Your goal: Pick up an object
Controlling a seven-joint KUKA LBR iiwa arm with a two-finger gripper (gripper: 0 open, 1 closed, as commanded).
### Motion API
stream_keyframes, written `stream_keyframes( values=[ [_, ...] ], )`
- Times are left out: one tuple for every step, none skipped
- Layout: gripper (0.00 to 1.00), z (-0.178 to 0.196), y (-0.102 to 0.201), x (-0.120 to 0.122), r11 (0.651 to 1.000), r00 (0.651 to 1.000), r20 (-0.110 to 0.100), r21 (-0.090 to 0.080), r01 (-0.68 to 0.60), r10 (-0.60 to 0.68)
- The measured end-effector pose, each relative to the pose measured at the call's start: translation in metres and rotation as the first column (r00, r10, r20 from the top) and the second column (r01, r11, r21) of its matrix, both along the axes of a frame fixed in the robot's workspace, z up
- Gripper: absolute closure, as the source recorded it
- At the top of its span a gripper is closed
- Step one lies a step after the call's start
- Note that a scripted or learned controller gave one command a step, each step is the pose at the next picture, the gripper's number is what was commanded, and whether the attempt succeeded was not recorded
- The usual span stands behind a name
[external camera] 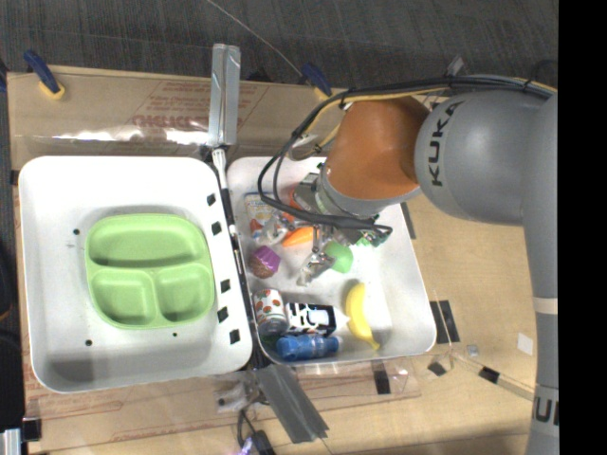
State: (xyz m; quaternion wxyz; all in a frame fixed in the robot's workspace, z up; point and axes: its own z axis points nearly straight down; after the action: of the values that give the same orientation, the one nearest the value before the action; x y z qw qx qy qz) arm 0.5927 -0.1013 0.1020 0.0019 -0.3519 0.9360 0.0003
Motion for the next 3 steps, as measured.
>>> stream_keyframes(
  values=[
    [1.0, 0.01, 0.001, 0.001, 1.0, 1.0, 0.003, 0.0, -0.003, 0.003],
    [1.0, 0.02, 0.003, 0.002, 1.0, 1.0, 0.006, 0.001, -0.007, 0.007],
    [1.0, 0.128, 0.059, 0.051, 1.0, 1.0, 0.008, -0.002, -0.019, 0.019]
  ],
)
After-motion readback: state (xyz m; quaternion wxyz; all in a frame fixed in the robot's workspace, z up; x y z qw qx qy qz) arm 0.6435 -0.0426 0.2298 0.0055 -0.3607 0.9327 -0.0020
